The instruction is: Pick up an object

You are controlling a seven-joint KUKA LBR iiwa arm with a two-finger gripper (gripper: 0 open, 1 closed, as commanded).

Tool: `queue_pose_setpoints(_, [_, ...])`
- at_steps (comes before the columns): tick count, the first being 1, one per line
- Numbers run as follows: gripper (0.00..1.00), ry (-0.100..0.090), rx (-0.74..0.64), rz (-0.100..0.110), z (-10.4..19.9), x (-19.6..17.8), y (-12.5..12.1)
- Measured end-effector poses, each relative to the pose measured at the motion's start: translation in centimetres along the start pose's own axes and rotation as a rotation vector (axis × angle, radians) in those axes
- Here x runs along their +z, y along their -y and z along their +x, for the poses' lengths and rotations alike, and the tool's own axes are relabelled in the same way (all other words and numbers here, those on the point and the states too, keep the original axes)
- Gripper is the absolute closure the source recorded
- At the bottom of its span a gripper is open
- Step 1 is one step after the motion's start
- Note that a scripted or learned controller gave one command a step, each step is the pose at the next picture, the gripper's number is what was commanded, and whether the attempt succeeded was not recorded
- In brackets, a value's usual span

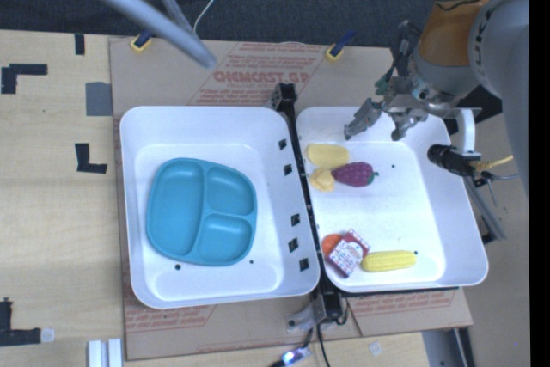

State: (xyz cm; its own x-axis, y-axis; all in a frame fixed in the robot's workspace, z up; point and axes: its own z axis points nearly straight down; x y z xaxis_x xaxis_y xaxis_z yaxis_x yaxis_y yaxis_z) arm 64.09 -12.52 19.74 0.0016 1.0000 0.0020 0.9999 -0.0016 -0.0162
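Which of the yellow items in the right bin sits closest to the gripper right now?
The yellow lemon-shaped piece at the bin's upper left, beside the purple fruit. It lies just below the open gripper; the corn cob lies at the bin's near edge.

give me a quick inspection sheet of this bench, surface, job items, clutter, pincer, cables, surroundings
surface: two white bins side by side on a cardboard sheet; left bin, right bin.
job's things: in the right bin, a yellow piece and a purple toy near the top left; a red packet and a corn cob near the bottom edge.
clutter: blue divided plate in the left bin.
pincer: pincer open above the right bin's top edge, nothing between its fingers.
cables: a thin cable hangs at the top; wires below the bins.
surroundings: wooden bench with black tape marks; dark floor behind.
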Motion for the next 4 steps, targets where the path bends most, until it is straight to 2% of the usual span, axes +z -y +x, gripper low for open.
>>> queue_pose_setpoints(1, [0.00,0.002,-0.003,-0.014,0.0,-0.9,-0.3])
queue_pose_setpoints(3, [0.00,0.003,-0.003,-0.010,-0.2,10.8,0.2])
queue_pose_setpoints(4, [1.00,0.003,-0.004,-0.013,-0.2,9.4,0.1])
